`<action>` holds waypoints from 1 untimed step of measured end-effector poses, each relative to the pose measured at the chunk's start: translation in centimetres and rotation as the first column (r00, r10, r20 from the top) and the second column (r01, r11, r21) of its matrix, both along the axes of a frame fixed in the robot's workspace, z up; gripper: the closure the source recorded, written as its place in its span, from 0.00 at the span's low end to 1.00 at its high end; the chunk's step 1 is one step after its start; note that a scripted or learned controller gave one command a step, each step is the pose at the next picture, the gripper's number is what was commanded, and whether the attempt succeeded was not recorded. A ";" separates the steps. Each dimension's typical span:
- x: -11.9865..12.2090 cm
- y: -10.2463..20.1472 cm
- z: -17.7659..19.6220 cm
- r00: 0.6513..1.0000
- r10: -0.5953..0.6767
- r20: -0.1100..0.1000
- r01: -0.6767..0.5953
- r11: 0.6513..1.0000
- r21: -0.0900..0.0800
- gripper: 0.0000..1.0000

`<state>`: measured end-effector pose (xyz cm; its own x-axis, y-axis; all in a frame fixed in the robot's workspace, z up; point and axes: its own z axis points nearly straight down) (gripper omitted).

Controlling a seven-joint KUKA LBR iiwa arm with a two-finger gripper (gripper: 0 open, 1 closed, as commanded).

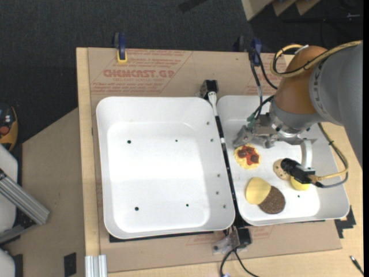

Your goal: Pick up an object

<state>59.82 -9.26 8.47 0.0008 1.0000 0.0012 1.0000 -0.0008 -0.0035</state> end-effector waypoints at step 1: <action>0.4 -1.6 0.0 1.000 0.000 0.005 0.000 1.000 -0.002 0.00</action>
